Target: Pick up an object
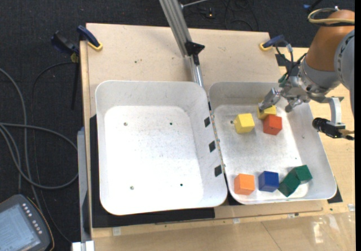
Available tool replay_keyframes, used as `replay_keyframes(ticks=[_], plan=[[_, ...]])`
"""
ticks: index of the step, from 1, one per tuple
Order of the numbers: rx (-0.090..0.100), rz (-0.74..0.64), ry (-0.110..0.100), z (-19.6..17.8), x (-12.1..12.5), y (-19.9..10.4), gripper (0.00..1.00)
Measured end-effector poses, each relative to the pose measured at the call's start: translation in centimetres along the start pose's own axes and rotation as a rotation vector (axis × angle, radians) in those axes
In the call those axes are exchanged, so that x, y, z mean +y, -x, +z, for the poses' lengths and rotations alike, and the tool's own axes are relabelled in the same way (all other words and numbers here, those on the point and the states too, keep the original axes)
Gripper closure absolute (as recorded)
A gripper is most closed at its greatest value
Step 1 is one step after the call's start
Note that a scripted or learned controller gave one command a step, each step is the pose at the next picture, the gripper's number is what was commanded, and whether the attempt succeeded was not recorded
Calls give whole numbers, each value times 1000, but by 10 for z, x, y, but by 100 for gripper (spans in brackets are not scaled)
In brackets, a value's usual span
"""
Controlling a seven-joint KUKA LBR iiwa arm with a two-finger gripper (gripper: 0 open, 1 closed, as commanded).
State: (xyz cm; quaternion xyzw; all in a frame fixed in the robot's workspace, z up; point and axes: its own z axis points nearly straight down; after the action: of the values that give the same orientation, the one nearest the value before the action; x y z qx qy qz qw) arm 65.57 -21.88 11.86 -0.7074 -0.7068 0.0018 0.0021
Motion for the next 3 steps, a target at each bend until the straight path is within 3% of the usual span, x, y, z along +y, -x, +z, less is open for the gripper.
replay_keyframes(ticks=[1,3], plan=[[-2,-2,8,-14,2,0,100],[-2,-2,10,-84,1,-4,100]])
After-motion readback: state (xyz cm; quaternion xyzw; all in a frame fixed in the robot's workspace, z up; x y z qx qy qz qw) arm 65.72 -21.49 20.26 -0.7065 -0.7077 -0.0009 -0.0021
